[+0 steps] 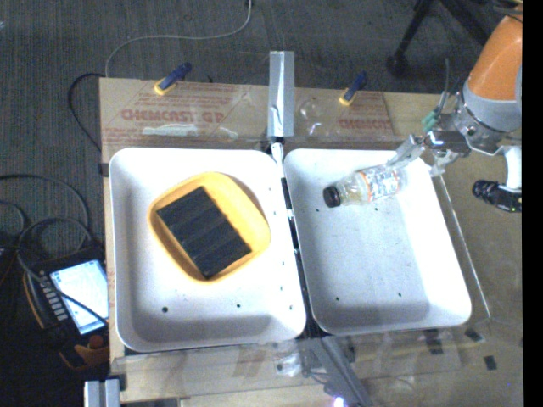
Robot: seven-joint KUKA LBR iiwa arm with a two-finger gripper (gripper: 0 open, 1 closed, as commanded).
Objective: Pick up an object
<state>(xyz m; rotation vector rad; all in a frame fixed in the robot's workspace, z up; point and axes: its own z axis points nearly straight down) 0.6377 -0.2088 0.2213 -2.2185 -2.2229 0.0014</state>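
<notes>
One clear plastic bottle [366, 186] in right bin [382, 270], upper centre-right — light, slippery, crushable; grasp mid-body. Gripper [422, 147] state: cannot tell.

Looks like a robotics lab or test room to me. You've got a grey and orange robot arm [499, 75] reaching over a plywood bench [204, 117] with two white bins [136, 312] side by side, and clamps [172, 78] pinning a clear sheet to the board. The floor is dark office carpet [51, 24] with loose cables [51, 202] running over it, there's a handheld control tablet [72, 293] lying at the left, plus an office chair base [424, 7] up top.
</notes>
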